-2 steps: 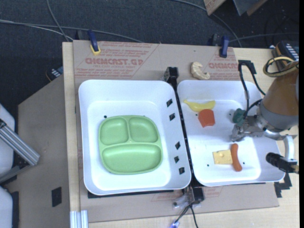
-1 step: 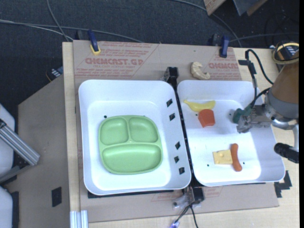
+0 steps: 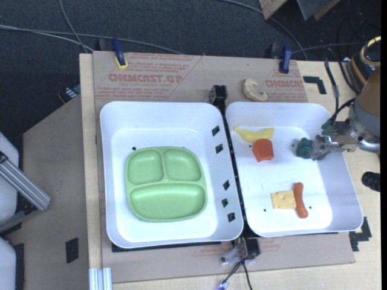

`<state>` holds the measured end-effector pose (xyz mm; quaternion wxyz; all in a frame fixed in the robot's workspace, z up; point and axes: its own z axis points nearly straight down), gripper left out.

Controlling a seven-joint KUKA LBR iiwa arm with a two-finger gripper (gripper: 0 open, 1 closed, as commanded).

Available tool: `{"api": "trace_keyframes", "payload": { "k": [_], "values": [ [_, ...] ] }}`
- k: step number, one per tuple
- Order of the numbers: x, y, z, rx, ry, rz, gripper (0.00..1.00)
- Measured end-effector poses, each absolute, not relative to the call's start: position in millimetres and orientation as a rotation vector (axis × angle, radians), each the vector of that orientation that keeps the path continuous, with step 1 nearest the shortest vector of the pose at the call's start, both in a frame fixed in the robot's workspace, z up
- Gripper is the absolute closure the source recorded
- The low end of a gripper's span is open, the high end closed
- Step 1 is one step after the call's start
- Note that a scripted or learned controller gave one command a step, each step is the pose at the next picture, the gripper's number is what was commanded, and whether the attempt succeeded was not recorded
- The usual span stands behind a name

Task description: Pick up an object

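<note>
Gripper point(image 3: 319, 147) at right edge of right-hand bin point(image 3: 338, 180), low over white floor, reached in from right on grey arm point(image 3: 366, 116) with orange band near wrist. Dark green object point(image 3: 302, 147) at fingertips, touching or just left of them; whether clamped between fingers or merely beside them cannot be told from this slanted view, nor whether fingers stand wide or narrow. Left of that, near bin's centre-back: red-orange block point(image 3: 263, 150), upright, touching front edge of yellow banana-shaped piece point(image 3: 253, 133) lying flat behind it. Toward front of same bin, well apart from gripper: yellow cheese-like wedge point(image 3: 282, 200), with orange sausage-shaped piece point(image 3: 300, 199) lying along its right side, touching or nearly so. Left-hand bin point(image 3: 115, 162) beside it, sharing middle divider, bearing green three-compartment tray point(image 3: 165, 184) flat on floor, two small compartments at back and one wide at front. Behind bins, on cardboard-covered bench point(image 3: 157, 71): pale, curled, shell-like object point(image 3: 254, 89) just outside right bin's back rim; blue clamps point(image 3: 119, 54) at bench's back edge. Grey cables across dark floor beyond.
</note>
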<state>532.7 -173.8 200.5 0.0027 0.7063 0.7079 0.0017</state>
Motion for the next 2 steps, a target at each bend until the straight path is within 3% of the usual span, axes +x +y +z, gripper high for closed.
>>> {"api": "trace_keyframes", "payload": {
  "k": [1, 2],
  "values": [
    [528.1, -170.2, 262.1, 2.215, 2.219, 0.005, 1.0],
    [522.6, -119.5, 253.9, 2.218, 2.23, 0.0, 1.0]
  ]
}}
